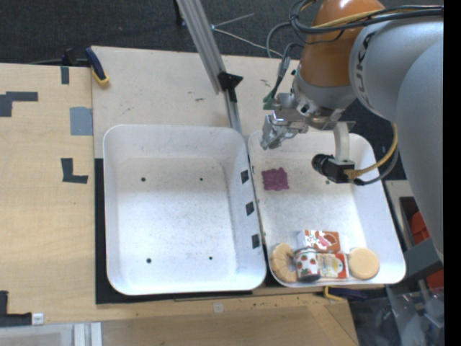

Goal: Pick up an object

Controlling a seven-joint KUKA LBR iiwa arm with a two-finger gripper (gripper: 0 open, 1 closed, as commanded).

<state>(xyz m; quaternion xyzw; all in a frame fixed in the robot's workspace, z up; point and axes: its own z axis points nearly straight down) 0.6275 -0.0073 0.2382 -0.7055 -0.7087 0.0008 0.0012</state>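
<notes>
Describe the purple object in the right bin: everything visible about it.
The purple object is a small, roughly square, flat piece, dull mauve, with a rough, soft-looking surface; its material cannot be told. It lies flat on the floor of the right bin, in the far part near the wall shared with the left bin. It lies alone, apart from the packets and round items at the near edge. The gripper hangs just beyond it, not touching it.

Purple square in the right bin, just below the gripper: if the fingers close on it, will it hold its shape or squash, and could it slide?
The purple square looks flat and matte, with a rough texture, so it is probably soft and light and may squash. Lying so low on the right bin floor, it gives the gripper little edge to catch. It could skid on the smooth white surface if nudged.
</notes>
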